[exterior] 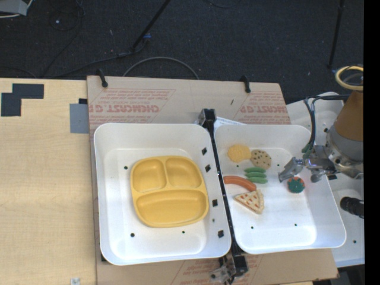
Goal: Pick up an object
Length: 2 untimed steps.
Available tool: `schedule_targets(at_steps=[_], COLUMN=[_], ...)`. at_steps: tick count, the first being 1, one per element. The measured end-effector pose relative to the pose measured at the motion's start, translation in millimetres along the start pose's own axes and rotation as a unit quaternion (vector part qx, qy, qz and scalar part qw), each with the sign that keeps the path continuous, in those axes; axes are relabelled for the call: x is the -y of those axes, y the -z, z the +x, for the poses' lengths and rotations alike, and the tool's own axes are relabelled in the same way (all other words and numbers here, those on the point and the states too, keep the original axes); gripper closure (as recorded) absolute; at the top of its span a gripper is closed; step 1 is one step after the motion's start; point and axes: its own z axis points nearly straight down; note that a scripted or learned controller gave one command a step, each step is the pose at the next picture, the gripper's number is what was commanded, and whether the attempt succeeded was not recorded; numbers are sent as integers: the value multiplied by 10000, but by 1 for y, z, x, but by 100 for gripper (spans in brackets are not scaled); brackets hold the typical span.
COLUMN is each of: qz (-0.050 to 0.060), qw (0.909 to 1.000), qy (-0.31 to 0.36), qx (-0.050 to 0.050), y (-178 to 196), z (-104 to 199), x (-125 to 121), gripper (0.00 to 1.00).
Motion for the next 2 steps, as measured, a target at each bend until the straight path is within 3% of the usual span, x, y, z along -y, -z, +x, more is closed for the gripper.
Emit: schedule_targets(at_steps=[1,2], qz=[-63,-46], qw=[10000,10000], qy=[15,14], qx=[12,7], y=[8,-37], z=[0,4], x=[-3,2], gripper=[0,0])
